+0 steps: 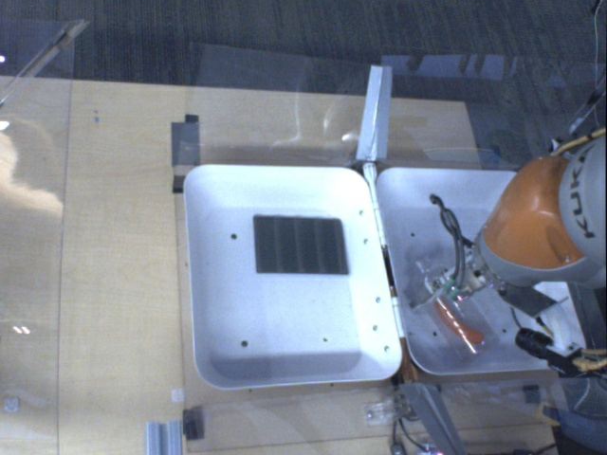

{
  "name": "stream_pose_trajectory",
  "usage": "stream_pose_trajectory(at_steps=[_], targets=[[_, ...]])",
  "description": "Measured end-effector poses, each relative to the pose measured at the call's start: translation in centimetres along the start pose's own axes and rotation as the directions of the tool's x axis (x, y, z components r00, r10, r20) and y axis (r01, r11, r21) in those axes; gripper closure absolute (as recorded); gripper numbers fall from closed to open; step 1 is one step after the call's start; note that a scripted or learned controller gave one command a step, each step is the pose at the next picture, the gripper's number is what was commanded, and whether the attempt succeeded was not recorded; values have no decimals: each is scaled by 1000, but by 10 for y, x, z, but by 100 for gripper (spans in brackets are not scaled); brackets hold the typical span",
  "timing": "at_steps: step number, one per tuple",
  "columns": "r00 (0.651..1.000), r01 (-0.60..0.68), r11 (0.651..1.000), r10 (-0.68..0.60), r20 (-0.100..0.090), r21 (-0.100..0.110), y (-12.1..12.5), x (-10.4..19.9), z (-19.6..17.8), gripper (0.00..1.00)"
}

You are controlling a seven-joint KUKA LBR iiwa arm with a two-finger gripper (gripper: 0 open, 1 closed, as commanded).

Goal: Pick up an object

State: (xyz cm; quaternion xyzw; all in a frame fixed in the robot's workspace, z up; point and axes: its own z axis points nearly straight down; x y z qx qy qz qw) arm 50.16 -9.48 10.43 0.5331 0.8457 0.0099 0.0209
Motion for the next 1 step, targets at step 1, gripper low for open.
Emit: stream_pose_trajectory(at_steps=[1], targets=[[1000,-22,999,22,-20,34,109,-26,-77,100]])
